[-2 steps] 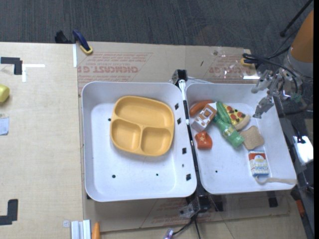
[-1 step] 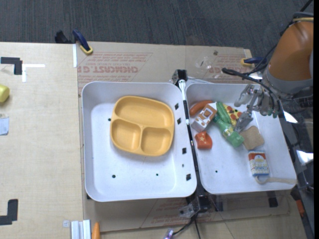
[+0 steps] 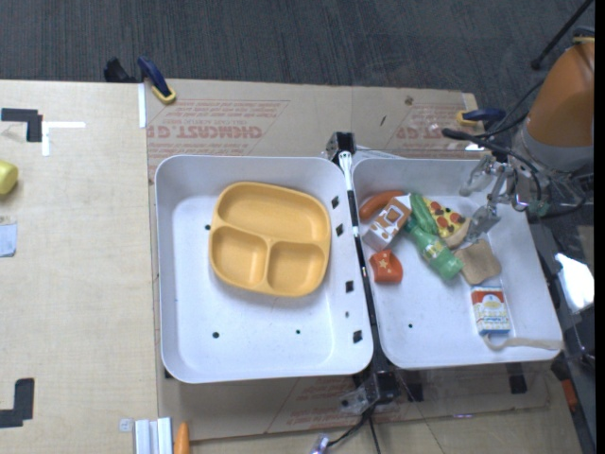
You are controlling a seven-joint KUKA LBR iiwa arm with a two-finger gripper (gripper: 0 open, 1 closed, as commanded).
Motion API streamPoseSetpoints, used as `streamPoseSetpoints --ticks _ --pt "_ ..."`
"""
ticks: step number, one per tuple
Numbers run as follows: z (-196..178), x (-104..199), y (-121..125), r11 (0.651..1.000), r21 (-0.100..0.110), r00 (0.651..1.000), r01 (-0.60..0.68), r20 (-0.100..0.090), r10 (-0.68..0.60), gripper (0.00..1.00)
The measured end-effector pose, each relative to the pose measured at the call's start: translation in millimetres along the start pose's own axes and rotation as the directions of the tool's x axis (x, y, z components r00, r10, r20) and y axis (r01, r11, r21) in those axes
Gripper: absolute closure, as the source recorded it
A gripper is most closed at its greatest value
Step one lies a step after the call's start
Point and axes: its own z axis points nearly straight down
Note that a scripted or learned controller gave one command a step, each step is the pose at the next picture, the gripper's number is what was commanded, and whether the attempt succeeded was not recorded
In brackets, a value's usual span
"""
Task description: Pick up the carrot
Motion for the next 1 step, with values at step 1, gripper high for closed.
streamPoseSetpoints --ticks 1 --pt "-11.2 5.2 0.2 0.994 -0.001 0.994 0.105 0.0 -0.105 0.0"
